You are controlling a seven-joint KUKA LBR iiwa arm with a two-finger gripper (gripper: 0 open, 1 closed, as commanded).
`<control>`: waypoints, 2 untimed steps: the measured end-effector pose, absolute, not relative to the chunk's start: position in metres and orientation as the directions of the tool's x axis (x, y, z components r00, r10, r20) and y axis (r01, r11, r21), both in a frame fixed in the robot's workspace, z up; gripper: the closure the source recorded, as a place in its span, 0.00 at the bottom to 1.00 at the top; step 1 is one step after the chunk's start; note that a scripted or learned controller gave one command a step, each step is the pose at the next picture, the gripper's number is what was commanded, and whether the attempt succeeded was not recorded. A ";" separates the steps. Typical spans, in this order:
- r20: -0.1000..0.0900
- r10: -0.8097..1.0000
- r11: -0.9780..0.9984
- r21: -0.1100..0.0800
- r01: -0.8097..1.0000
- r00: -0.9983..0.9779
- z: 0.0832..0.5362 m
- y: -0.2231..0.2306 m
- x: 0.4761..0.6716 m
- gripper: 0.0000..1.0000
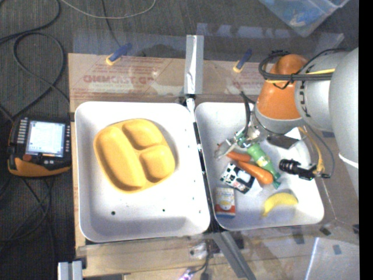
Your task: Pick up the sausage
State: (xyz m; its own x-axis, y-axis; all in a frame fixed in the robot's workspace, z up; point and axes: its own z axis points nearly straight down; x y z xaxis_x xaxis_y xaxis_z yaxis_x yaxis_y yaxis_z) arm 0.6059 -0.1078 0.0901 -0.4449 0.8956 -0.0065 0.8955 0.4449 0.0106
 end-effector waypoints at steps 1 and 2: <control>-0.006 0.896 0.445 0.017 0.895 -0.445 0.101 -0.107 0.608 1.00; -0.002 0.939 0.345 0.001 0.939 -0.345 0.184 -0.068 0.669 1.00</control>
